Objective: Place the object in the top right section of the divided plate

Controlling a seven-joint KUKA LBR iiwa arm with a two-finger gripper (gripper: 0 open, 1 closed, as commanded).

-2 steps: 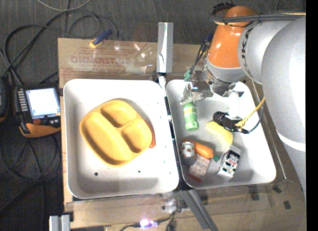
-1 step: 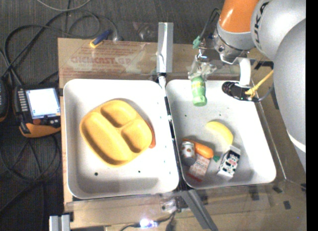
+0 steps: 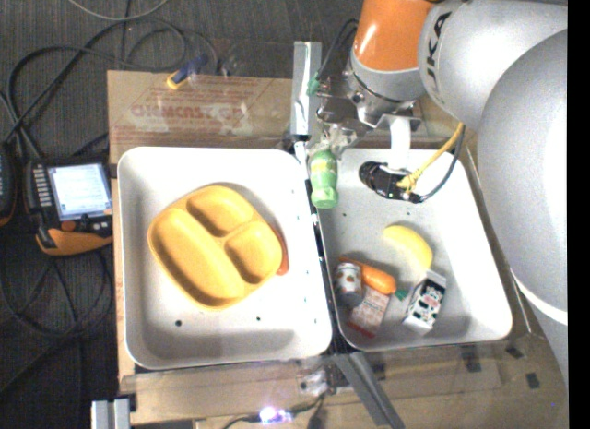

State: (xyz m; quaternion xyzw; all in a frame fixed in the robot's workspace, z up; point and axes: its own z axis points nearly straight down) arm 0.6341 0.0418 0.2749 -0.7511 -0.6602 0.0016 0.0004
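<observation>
Dark carpet with loose cables surrounds the counter, which carries two white bins. A yellow divided plate lies in the left bin, with something orange just showing at its right edge. Above the wall between the bins, the tool pinches a green bottle, hanging upright over the far left corner of the right bin. Nearer in that bin lie a yellow banana piece, a carrot, a small can and a carton.
</observation>
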